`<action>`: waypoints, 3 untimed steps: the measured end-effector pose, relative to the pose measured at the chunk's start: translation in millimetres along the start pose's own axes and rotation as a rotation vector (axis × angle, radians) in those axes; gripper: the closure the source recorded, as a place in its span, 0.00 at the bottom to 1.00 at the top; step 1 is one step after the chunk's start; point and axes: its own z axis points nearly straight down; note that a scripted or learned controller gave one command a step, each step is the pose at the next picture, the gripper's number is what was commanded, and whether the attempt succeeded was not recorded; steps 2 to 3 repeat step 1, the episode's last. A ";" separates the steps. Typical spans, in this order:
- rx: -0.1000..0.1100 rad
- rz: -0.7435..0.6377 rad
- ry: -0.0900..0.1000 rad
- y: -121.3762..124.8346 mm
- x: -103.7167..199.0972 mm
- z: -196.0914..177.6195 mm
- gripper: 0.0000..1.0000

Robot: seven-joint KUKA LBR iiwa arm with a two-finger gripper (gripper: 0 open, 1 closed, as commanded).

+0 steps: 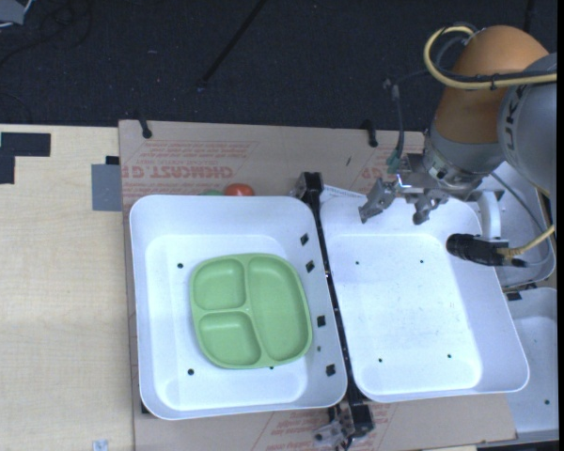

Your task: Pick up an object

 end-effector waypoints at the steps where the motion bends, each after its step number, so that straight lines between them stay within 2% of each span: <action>1: -0.013 -0.001 -0.001 2.3 -0.1 -8.7 0.00; 3: -0.013 -0.001 -0.001 2.3 -0.1 -8.7 0.00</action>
